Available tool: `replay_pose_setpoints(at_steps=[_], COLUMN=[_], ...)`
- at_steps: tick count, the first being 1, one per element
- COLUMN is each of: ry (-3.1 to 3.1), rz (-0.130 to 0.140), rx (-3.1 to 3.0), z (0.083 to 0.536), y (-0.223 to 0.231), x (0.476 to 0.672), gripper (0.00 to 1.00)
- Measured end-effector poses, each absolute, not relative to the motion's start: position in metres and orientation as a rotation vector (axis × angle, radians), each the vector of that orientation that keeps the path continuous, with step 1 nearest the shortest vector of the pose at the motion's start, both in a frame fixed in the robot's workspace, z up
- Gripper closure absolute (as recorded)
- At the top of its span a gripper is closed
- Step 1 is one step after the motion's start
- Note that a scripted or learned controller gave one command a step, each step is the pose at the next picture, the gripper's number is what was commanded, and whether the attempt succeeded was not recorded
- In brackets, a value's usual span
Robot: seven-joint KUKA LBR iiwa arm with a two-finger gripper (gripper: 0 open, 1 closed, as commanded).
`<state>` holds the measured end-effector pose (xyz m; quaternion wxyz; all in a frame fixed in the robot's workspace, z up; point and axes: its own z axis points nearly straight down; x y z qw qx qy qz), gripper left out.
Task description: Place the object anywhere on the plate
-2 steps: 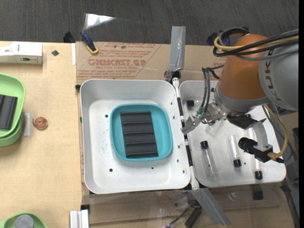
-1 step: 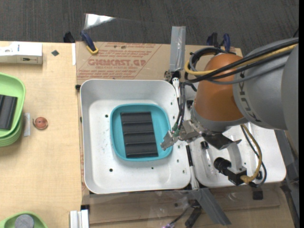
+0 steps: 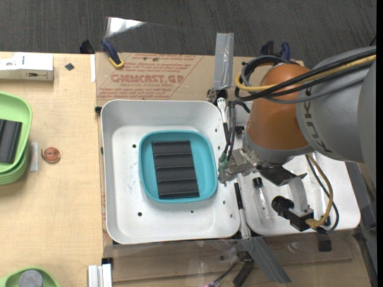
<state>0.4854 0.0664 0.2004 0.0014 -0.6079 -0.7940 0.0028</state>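
A teal square plate (image 3: 207, 173) sits in the middle of the left white bin (image 3: 119, 220). A black ridged block (image 3: 175, 168) lies flat on the plate, filling most of its well. My gripper (image 3: 259, 188) hangs over the left part of the right bin (image 3: 347, 211), just past the wall between the two bins and apart from the plate. The orange wrist band (image 3: 278, 115) and grey arm cover most of that bin, and nothing shows in the gripper.
A green dish (image 3: 18, 115) holding a dark block (image 3: 8, 141) sits at the left edge of the bench. Near it lie a small brown disc (image 3: 51, 155) and a white box (image 3: 27, 67). Printed cardboard (image 3: 152, 76) lies behind the left bin.
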Motion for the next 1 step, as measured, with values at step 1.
replay_pose_setpoints(at_steps=[1], ry=[-2.492], rz=[0.009], rx=[-1.909], z=[0.2005], y=[0.0663], x=[0.4854], gripper=[0.0])
